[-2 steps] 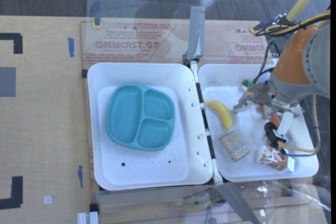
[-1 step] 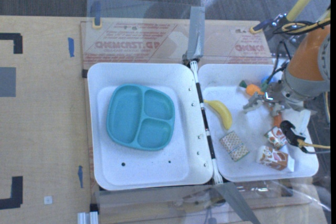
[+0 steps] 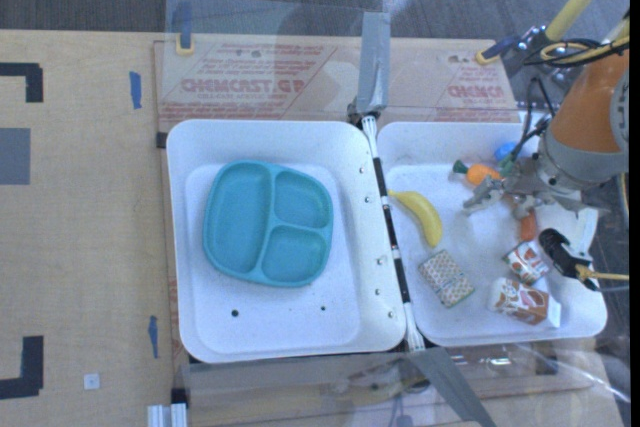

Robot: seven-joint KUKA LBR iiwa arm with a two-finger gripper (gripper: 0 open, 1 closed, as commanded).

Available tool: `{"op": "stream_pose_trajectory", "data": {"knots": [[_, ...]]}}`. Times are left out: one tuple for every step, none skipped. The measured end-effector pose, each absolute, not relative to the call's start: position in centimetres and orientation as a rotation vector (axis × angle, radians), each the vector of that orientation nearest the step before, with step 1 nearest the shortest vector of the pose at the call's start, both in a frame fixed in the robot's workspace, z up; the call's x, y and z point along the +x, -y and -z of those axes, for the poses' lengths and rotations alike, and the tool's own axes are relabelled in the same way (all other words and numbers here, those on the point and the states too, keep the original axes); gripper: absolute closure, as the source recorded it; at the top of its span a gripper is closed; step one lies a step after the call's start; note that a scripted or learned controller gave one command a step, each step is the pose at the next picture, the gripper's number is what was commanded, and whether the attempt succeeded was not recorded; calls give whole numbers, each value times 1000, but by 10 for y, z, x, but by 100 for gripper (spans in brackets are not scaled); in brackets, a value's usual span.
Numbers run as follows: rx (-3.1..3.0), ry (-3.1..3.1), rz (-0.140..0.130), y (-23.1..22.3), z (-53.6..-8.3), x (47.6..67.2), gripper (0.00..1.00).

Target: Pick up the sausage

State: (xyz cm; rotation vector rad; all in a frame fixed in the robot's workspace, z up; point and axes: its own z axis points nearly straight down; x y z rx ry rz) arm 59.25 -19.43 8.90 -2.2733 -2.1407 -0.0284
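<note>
On the bench, two shallow white bins side by side: left bin [image 3: 200, 307] and right bin [image 3: 472, 317]. In the left bin, a teal divided plate [image 3: 268, 223] with three compartments, lying flat near the middle.

In the right bin, close to its left wall, a yellow banana [image 3: 420, 215], curved and running slantwise from upper left to lower right. Just below the banana and apart from it, a small patterned block [image 3: 446, 277], tilted, perhaps a sponge. Toward the far side of the bin, an orange toy carrot [image 3: 483, 172] with a green end. Just beyond it, a small blue object [image 3: 506, 153], too small to name.

Reaching in from the right, the grey arm [image 3: 588, 115] with its orange band, wrist over the right half of the right bin. Below the wrist, the gripper [image 3: 497, 198], low over the bin floor, just below the carrot and well apart from the banana. Cannot tell whether spread or pressed together: a cluster of metal parts at this slant, nothing visibly pinched.

The sausage [image 3: 527, 225]: a short reddish-brown piece on the floor of the right bin, just beside the gripper on its near side, partly hidden under the wrist. Near the sausage, toward the front right corner, a red-and-white carton [image 3: 525, 262]. Just below that, a second carton [image 3: 522, 300], lying on its side.
</note>
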Motion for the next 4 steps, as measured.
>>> {"op": "stream_pose_trajectory", "data": {"knots": [[-2219,2182,22,196,-89,608,0],[-2170,2238,20,197,-89,606,0],[-2112,2298,28,200,-89,637,0],[-2125,2314,18,206,-99,638,100]]}}
